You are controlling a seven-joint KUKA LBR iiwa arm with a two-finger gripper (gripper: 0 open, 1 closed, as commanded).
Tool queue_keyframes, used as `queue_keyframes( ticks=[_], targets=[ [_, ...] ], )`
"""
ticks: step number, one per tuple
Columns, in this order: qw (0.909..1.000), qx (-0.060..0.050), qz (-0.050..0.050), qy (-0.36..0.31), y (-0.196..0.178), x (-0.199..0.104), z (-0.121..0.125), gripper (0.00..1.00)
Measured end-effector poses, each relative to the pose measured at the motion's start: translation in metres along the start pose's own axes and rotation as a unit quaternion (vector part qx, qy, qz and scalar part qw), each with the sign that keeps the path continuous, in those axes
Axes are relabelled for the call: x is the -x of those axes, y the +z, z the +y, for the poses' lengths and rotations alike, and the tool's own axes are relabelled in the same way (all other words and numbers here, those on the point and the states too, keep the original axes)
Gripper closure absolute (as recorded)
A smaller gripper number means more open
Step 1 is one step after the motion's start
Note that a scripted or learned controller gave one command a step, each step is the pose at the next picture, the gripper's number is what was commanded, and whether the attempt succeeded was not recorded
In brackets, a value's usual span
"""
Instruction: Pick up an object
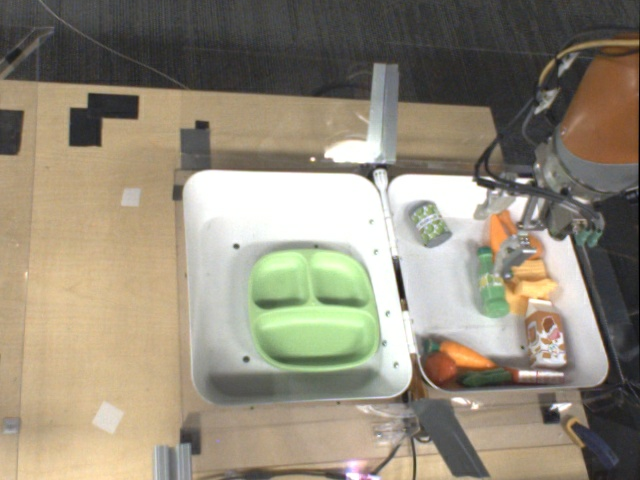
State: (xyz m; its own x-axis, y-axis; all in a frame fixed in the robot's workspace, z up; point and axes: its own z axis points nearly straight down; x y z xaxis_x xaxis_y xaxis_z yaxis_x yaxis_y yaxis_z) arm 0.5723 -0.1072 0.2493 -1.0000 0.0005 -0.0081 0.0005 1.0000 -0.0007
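Camera view: pincer (520,251) hovers over the right white bin (450,278) at three o'clock, near the green plastic bottle (490,286), likely lining up a grasp. Whether it is apart or together I cannot tell.

A grey arm (590,158) with an orange band, black cables and a metallic pincer (520,230).

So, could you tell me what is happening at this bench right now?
A grey and orange robot arm reaches in from the right, with its pincer low over the right bin, close to a green bottle and some orange pieces. That bin also holds a small green can, a carrot and a brown carton. The left bin holds a green divided tray. Nothing looks lifted yet.
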Motion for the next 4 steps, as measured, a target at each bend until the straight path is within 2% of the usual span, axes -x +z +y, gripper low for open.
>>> queue_keyframes(
  ticks=[1, 2, 3, 4],
  targets=[
    [0.9995, 0.001, 0.006, -0.032, 0.128, -0.019, -0.052, 0.00],
    [0.9981, -0.002, -0.003, -0.062, 0.159, -0.006, -0.026, 0.00],
    [0.9982, 0.000, 0.012, -0.059, 0.159, 0.047, 0.002, 0.00],
    [0.9826, -0.001, -0.004, -0.185, 0.159, 0.011, 0.001, 0.00]
  ],
)
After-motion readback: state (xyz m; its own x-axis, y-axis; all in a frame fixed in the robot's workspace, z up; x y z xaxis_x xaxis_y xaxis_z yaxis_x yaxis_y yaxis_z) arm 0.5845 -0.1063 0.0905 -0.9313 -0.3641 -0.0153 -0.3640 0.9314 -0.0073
